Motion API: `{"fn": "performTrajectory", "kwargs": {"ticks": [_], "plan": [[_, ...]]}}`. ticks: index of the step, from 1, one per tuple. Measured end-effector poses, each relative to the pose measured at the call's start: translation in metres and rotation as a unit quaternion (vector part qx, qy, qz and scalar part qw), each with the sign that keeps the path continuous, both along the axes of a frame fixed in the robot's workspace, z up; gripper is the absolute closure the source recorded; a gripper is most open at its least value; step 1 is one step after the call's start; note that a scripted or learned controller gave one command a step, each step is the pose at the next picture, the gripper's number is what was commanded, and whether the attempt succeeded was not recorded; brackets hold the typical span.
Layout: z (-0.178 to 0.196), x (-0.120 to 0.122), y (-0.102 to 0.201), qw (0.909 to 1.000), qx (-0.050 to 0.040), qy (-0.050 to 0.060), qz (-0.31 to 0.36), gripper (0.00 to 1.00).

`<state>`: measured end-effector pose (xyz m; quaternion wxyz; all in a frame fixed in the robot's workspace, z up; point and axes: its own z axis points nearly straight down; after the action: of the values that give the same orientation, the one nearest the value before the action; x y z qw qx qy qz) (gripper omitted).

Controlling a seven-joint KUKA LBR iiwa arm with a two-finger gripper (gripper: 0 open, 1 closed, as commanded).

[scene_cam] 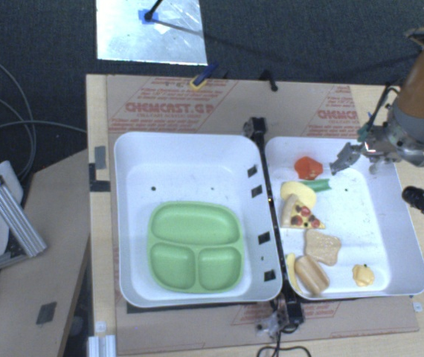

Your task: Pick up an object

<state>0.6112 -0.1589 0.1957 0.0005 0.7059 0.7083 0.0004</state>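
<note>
Jaws [344,160] above right bin | red tomato toy [308,167], green stem, nearby

I count two white bins on my counter: the left bin [134,155] and the right bin [390,222]. The left one holds one green divided tray [196,245]. The right one holds six food pieces: one tomato [308,167], one banana [298,192], one pizza slice [300,216], one bread slice [322,247], one hot dog [310,275], one small yellow piece [363,275].
</note>
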Motion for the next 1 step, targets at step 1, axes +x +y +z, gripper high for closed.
{"fn": "performTrajectory", "kwargs": {"ticks": [1], "plan": [[-0.1154, -0.1047, 0.073, 1.0, 0.002, 0.003, 0.0, 0.0]]}}
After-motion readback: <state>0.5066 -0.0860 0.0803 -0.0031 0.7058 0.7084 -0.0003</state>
